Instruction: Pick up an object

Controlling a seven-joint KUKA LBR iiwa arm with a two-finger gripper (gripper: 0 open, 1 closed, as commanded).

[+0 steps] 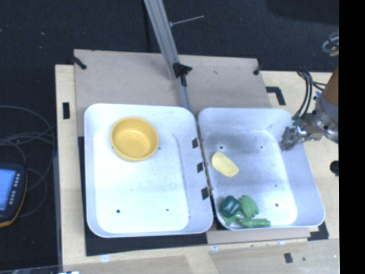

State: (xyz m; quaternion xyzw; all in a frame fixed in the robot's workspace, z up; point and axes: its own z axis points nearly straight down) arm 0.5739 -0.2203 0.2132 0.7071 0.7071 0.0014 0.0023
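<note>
A pale yellow oblong object (224, 165) lies in the right bin (296, 176), near its left wall. At that bin's front edge sit a dark green block (230, 206) and a lighter green leafy toy (250, 211), touching each other. A yellow bowl (134, 138) stands upright in the back left part of the left bin (142, 210). My gripper (292, 136) hovers over the right bin's back right corner, well apart from every object, with nothing seen between its fingers.
A grey metal rail (165, 36) slants down from the top to the gap between the bins. Cables (306, 90) hang by the arm at the right. A handheld screen device (10, 190) lies off the bench at the left.
</note>
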